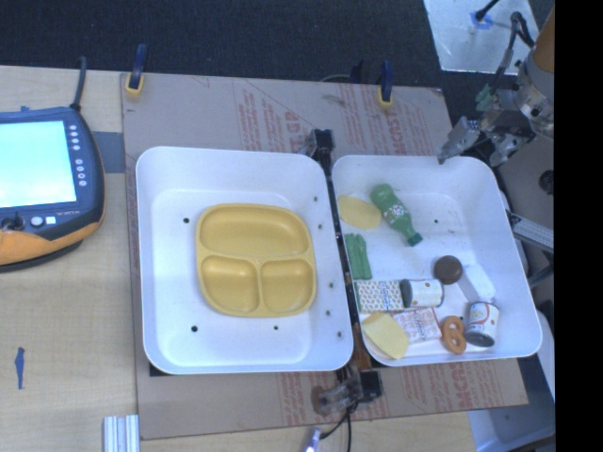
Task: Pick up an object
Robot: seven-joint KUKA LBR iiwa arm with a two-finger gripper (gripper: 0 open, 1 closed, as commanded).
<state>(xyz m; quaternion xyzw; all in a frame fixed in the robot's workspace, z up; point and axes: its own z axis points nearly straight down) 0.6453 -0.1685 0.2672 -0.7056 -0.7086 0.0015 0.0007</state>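
The right bin (471,182) holds several small items: a green bottle (395,213), a pale yellow lemon-shaped piece (359,213), a green strip (357,255), a patterned box (380,296), a small white jar (422,293), a brown disc (448,269), a can lying on its side (480,323), a pretzel (453,334), a yellow cheese wedge (386,335) and a printed packet (418,326). My gripper (459,144) hangs above the bin's far right corner, apart from all the items, with nothing between its fingers.
The left bin (160,281) carries a yellow divided plate (254,257). A control pendant with a bright screen (42,182) lies on the bench at far left. Blue clamps (138,69) (384,78) hold the cardboard sheet at the back.
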